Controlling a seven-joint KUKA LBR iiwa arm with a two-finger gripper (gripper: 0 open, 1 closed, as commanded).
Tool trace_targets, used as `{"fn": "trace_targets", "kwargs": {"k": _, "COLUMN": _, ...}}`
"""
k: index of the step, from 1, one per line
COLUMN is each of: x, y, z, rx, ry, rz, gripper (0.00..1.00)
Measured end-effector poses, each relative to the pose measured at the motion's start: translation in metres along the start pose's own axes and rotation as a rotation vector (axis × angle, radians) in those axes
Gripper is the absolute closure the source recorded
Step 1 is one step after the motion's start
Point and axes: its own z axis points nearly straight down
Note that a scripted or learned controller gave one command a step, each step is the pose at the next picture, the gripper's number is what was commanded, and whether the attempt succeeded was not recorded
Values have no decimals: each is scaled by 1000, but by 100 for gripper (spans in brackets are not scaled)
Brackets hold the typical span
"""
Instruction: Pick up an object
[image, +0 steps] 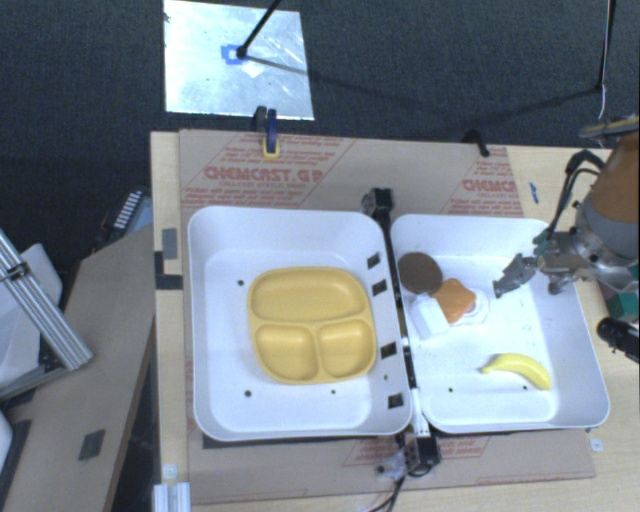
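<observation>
Yellow divided tray (305, 325), yellow banana (518, 370), brown disc (419, 270), white bins (215, 300).

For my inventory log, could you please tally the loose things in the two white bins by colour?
Yellow: 2, the divided tray in the left bin and the banana in the right bin
Brown: 1, the round disc
Orange: 1, the orange piece
White: 1, the small block
Total: 5
</observation>
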Motion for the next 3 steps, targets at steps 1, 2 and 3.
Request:
{"fn": "trace_targets", "kwargs": {"k": 1, "x": 0, "y": 2, "z": -4, "rx": -8, "ry": -2, "rz": -2, "gripper": 0}}
{"fn": "trace_targets", "kwargs": {"k": 2, "x": 7, "y": 2, "z": 40, "rx": -4, "ry": 0, "rz": -1, "gripper": 0}}
{"fn": "trace_targets", "kwargs": {"k": 3, "x": 10, "y": 6, "z": 101, "rx": -3, "ry": 0, "rz": 0, "gripper": 0}}
